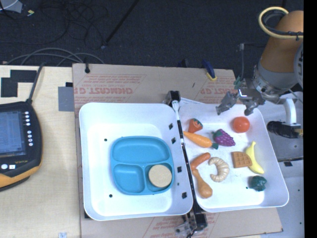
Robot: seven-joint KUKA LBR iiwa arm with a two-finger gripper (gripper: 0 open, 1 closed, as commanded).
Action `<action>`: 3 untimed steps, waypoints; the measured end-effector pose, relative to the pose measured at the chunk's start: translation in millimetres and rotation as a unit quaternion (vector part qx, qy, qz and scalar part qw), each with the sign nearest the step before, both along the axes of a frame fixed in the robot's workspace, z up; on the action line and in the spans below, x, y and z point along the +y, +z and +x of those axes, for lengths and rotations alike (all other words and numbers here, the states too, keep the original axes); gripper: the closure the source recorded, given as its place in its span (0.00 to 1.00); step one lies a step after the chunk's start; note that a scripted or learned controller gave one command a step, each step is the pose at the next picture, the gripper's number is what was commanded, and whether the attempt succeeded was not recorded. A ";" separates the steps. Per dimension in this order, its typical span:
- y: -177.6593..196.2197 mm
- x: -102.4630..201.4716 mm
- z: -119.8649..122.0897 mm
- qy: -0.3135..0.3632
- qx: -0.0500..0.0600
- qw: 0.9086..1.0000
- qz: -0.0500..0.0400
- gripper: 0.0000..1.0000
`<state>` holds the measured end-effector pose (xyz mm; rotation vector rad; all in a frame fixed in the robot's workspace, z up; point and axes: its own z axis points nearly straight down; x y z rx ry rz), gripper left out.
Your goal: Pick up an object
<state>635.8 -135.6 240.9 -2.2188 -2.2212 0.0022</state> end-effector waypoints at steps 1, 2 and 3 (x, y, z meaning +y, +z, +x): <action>10.2 -0.3 0.2 0.001 0.000 1.000 0.000 1.00; 260.8 48.0 -9.7 0.002 -0.009 1.000 -0.001 1.00; 250.5 0.6 -88.9 -0.003 0.000 1.000 0.000 1.00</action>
